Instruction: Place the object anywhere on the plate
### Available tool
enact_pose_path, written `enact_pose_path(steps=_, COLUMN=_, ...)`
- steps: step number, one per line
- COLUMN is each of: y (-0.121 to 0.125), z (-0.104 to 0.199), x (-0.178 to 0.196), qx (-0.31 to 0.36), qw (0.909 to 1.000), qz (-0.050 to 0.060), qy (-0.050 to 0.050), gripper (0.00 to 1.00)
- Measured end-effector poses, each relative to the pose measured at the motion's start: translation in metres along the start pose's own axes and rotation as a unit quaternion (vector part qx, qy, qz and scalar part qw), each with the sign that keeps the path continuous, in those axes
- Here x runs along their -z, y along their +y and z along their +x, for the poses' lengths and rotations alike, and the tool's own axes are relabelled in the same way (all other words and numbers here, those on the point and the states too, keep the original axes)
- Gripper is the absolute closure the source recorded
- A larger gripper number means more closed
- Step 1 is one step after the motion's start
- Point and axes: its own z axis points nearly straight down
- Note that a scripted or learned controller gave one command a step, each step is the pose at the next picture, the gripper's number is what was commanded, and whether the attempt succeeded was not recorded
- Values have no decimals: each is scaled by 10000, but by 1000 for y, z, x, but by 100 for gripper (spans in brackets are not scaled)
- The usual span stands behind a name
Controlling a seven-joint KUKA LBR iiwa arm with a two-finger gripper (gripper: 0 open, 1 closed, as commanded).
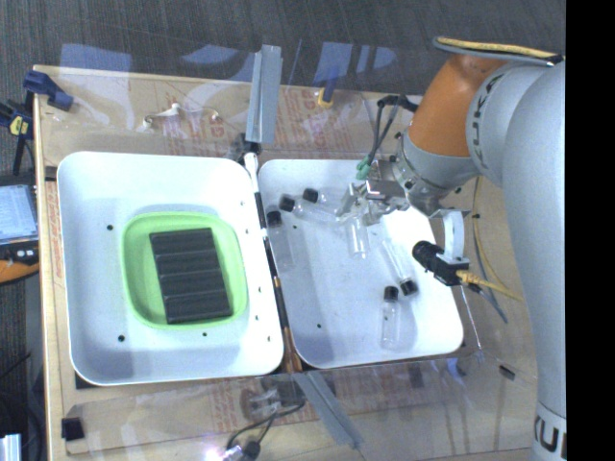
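The hand point(360, 205) is lowered into the right white bin point(327, 344) over small clear black-capped vials point(389, 320); its state cannot be told. The square green plate point(135, 257) lies in the left bin. 1 vial should be squarely straddled before closing.

The arm point(500, 123) is cut off by the right edge and the bottom right corner of the view, so its base is not seen. The gripper point(360, 209) is small and merges with clear vials beneath it; the set of its fingers cannot be determined, nor whether anything lies between them. The clear vials point(389, 320) in the right bin point(327, 339) are transparent and their outlines largely lost against the white floor. A device point(17, 221) at the left edge is cropped.
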Motion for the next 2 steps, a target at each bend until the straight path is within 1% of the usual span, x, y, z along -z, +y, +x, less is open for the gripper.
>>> enact_pose_path(steps=1, y=-24, z=74, x=-7, qx=1116, qw=9938, qz=20, qy=2, gripper=100)
enact_pose_path(steps=2, y=-47, z=151, x=-7, qx=2247, qw=9744, qz=20, qy=-1, gripper=100)
